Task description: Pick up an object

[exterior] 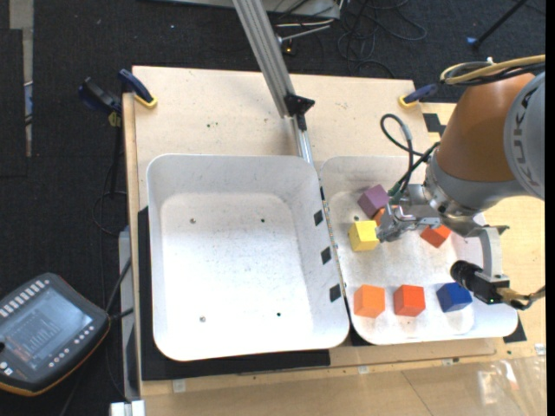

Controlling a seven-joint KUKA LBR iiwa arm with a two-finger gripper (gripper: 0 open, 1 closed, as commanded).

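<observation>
Left bin (173,180): a shallow white plastic tray, set on the pale tabletop (217,102).
Yellow cube (364,235): a small yellow block in the right bin (347,176), slightly skewed, no long axis; judged light, rigid, best taken across opposite flat faces.
Gripper (392,224): seen just beside the cube.
Fingers: state cannot be told.

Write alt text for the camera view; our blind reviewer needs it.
A grey robot arm lowers its hand between a yellow block and a purple block in the right bin.
</observation>
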